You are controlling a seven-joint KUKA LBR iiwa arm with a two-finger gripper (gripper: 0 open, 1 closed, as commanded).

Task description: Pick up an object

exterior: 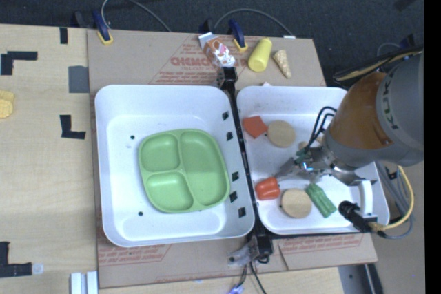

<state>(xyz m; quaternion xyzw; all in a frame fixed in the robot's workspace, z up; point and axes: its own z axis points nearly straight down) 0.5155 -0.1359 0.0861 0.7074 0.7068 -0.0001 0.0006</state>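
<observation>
A green divided plate [183, 170] is seen in the left bin [110, 120]. In the right bin [303, 94], the gripper [293, 167] is lowered among a tan disc [295, 203], orange piece [267, 188] and green stick [320, 200]; its opening cannot be told.

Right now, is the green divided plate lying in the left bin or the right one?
In the left bin. The green divided plate lies flat on its floor, inside its white walls.

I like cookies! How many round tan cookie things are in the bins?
2. One tan round piece lies near the right bin's top, one near its bottom beside a green piece. The arm may hide more.
</observation>
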